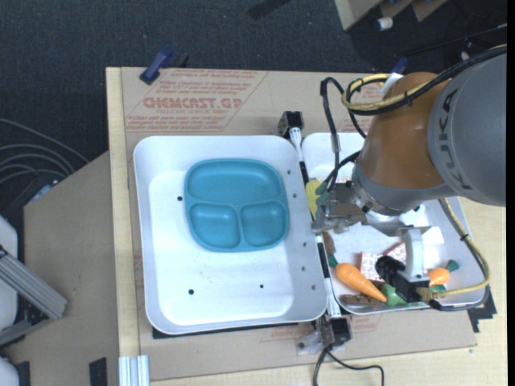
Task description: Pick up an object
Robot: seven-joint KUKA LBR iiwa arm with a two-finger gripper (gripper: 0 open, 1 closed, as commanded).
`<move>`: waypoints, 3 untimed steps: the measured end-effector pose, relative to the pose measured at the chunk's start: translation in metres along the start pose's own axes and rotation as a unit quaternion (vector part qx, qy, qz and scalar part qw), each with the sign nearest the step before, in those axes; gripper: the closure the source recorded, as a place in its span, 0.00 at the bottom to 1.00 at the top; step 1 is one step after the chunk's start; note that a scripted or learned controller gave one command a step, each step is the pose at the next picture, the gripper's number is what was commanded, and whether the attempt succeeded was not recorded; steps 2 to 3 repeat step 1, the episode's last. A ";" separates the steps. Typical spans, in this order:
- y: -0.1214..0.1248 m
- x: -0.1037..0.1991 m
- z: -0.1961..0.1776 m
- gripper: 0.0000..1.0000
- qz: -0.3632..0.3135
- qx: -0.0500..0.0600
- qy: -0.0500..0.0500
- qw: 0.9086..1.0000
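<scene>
My gripper hangs low over the left side of the right bin, close to the wall shared with the left bin. The wrist and the orange band above it cover much of that bin. Just left of the gripper a yellow-green item peeks out by the wall. At the bin's front lie an orange carrot, a red-and-white patterned piece, a green item and a small orange item. A white piece lies near the right side.
The left bin holds a blue divided plate toward its back. The bins stand on a brown board with a small blue object at its far corner. Cables lie off the bench at left.
</scene>
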State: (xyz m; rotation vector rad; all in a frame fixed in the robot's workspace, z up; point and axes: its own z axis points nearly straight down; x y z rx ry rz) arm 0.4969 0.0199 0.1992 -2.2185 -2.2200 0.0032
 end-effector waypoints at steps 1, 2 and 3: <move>-0.016 0.047 -0.040 1.00 0.000 -0.001 0.000 1.000; -0.016 0.047 -0.040 1.00 0.000 -0.001 0.000 1.000; -0.016 0.047 -0.040 1.00 0.000 -0.001 0.000 1.000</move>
